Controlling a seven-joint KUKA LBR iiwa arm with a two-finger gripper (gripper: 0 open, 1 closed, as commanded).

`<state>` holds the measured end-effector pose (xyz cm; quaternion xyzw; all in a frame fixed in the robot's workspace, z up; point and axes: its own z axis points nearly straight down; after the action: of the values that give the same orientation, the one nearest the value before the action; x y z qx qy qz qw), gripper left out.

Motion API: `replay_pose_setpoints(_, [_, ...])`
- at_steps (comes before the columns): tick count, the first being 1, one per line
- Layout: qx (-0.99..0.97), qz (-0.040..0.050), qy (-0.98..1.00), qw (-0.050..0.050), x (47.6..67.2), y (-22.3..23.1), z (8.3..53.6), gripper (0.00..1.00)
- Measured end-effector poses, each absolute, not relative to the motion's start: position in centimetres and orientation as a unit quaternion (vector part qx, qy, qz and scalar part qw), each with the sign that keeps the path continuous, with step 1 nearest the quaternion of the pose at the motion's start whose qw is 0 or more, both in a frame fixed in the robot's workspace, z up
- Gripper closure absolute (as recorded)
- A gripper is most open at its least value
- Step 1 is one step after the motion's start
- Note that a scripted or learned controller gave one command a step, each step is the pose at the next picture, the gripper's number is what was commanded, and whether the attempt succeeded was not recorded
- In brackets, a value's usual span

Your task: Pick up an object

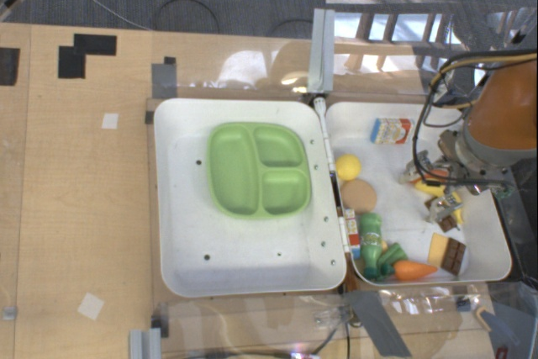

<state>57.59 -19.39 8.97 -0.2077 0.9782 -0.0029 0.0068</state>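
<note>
Looking down at a slant, you see the wooden bench (76, 206) carrying two shallow white bins side by side. Your left bin (181, 265) holds a green divided plate (256, 170) with three compartments, lying flat near the bin's middle. Your right bin (496, 252) holds all the small items.

The arm (504, 109) comes in from the right, its orange band sitting over the right bin's far right side, with black cables looping above it. The jaws (437, 189) hang low over the right part of that bin, above a small cluster that seems to include something yellow and something brown; you cannot tell whether the jaws are apart or together, nor whether anything sits between them.

Among the things you could pick, a tan round bun-like piece (359, 196) lies near the bin's left wall, with a yellow ball (348, 167) just beyond it. A green bottle-shaped toy (371, 231) lies nearer the front, beside a green leafy piece (387, 258) and an orange carrot (414, 270). A brown and yellow block (447, 252) rests near the front right corner. A small red and white carton (391, 130) stands well apart at the back.
</note>
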Motion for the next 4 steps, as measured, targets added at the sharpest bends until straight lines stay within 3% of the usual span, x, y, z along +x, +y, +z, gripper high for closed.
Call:
replay_pose_setpoints(1, [-0.311, -0.0035, 0.95, 0.008, 57.3, -14.8, 9.0, 0.0])
replay_pose_setpoints(2, [-0.386, -0.0056, 0.923, 0.009, 55.8, -14.4, 9.1, 0.0])
replay_pose_setpoints(3, [-0.433, -0.0032, 0.901, 0.006, 60.4, -20.1, 8.9, 0.0])
replay_pose_setpoints(4, [-0.433, -0.0031, 0.902, 0.007, 59.7, -14.9, 9.0, 0.0])
